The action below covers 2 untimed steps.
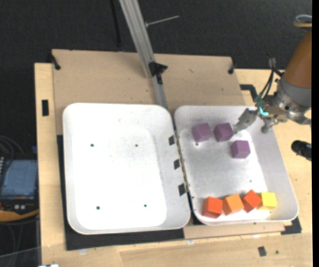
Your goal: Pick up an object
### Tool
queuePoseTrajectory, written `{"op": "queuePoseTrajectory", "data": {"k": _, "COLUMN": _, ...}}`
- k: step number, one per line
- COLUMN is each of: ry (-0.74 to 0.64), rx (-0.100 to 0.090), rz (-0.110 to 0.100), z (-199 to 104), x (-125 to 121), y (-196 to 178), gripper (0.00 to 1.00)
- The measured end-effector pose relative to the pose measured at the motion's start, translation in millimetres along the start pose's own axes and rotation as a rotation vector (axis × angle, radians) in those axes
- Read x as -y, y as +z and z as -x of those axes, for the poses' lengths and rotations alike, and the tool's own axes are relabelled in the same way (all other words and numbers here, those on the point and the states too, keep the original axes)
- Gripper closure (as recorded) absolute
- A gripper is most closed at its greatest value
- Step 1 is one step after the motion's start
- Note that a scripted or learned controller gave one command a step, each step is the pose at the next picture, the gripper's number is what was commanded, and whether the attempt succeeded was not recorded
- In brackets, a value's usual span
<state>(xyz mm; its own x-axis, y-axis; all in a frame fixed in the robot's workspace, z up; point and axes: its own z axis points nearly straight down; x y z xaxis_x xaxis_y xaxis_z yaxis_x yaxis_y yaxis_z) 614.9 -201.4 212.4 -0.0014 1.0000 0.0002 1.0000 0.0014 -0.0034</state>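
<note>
Gripper [254, 120]: 2 fingers spread apart, 1 light finger [244, 120] slanting down toward the left, the other near the right rim; nothing between them. Poised over the far right part of the right bin [270, 171], on a grey arm [299, 71] with orange band entering from the right. Left fingertip just beside, possibly touching, the middle purple cube [223, 132]; contact not certain. Purple cubes, 3 in all, in the far half of the right bin: left purple cube [201, 132] near the bin's left rim, middle one just right of it with a narrow gap, third purple cube [240, 149] nearer the bin's centre, apart from the other 2. Row of 4 cubes along the near rim of the right bin, close together: red-orange cube [212, 206], orange cube [234, 203], red cube [252, 200], yellow cube [269, 199] toward the near right corner. Left bin [87, 121]: white, touching the right bin along its right rim, 4 small dark marks on the floor. Both bins on a tan bench [98, 71]. Grey metal post [140, 32] rising from the bench's far edge between the bins.
</note>
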Motion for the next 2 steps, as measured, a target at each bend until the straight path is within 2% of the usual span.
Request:
{"op": "queuePoseTrajectory", "data": {"k": 1, "ry": -0.003, "rx": 0.002, "rz": 0.004, "z": 0, "x": -1, "y": -3, "gripper": 0.00}}
{"op": "queuePoseTrajectory", "data": {"k": 2, "ry": -0.006, "rx": 0.001, "rz": 0.000, "z": -7, "x": -2, "y": 57, "gripper": 0.00}}
